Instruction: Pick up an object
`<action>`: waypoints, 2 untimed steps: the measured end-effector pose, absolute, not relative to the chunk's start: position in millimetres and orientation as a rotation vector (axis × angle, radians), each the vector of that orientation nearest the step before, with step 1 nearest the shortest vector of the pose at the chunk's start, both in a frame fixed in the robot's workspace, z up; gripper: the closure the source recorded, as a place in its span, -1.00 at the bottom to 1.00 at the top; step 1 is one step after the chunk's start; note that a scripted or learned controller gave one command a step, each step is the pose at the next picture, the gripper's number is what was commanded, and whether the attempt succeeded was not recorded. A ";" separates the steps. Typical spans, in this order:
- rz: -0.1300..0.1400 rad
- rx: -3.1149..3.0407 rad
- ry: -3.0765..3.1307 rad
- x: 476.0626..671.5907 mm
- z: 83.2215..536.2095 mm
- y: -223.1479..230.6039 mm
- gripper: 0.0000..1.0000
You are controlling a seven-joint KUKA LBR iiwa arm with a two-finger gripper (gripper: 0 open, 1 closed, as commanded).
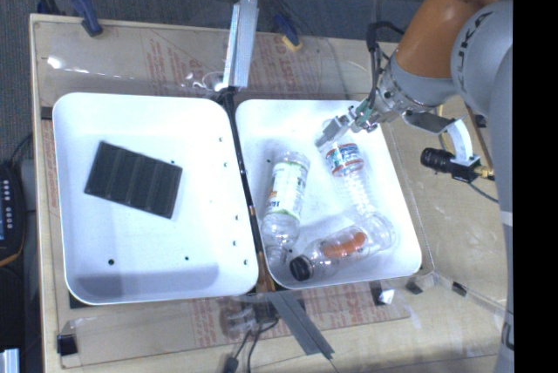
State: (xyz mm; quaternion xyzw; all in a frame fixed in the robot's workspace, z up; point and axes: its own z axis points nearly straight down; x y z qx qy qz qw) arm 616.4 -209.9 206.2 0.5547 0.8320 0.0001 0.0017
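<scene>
My gripper (338, 128) hangs over the far part of the right bin (403, 188), reaching in from the right. Just below it lies a clear bottle with a red and blue label (348, 162), its body running toward the bin's front right. A second clear bottle with a green and white label (286, 188) lies to the left, near the divider. A third clear bottle with a black cap and something orange inside (336, 247) lies along the bin's front wall. Nothing is visibly held by the gripper.
The left bin (78, 258) holds a dark ribbed rectangular pad (134, 179). A metal bar (241, 40) stands behind the seam between the bins. Blue clamps (85, 12) sit at the bench's far edge.
</scene>
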 end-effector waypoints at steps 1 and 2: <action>0.003 1.678 2.650 635.0 149.2 -208.4 -1.00; 0.000 1.746 2.608 619.9 149.4 -209.6 -1.00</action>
